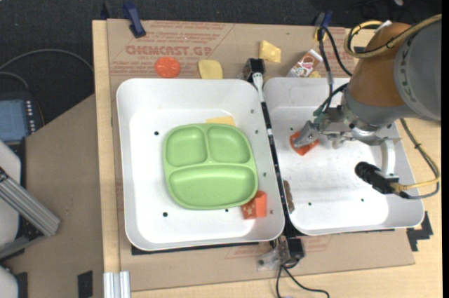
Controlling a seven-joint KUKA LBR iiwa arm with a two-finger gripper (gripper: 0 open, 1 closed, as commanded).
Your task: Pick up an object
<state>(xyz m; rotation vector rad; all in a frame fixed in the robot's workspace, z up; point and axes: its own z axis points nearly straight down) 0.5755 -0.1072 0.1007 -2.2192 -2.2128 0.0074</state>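
Red block (303, 144) low in right bin (337, 212), seemingly between fingers of hand (313, 132); grip likely made, lift not yet done.

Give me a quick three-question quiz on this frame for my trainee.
1. True or false: the green tray lies in the left bin.
2. Where does the orange block sit? A) inside the tray B) beside the tray's lower right corner C) in the right bin
3. Fill in: the gripper is low over a small ___ object in the right bin.

Key: 1 true; 2 B; 3 red.
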